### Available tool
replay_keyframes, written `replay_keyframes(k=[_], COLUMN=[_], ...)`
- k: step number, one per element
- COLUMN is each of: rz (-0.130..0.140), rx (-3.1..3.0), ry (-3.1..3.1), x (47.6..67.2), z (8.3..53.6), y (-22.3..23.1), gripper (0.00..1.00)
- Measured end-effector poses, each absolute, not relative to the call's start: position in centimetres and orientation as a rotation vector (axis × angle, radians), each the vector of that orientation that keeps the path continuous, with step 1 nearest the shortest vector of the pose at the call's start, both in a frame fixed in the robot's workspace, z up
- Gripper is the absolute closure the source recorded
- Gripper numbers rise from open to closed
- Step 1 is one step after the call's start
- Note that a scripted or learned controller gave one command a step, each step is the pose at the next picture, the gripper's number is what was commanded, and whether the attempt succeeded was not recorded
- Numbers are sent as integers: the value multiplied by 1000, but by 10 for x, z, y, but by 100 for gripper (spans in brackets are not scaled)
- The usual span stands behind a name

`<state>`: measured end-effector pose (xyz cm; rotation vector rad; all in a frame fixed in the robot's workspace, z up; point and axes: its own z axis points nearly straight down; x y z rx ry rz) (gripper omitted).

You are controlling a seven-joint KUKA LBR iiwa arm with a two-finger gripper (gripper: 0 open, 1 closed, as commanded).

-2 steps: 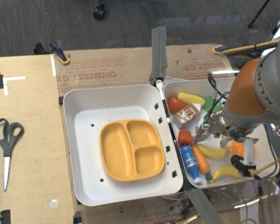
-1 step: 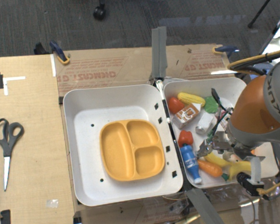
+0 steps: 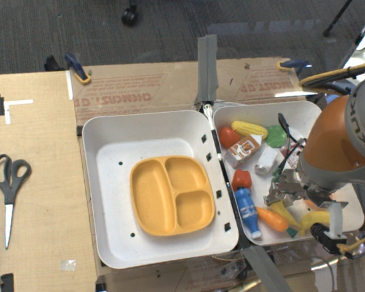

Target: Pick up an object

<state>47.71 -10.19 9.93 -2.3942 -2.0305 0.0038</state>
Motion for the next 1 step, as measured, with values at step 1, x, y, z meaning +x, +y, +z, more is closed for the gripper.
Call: replay_keyframes(k=[1], rz=[4], rx=[-2306], ry=[-2132], x=[512], z=[211], y=[2], gripper=[100])
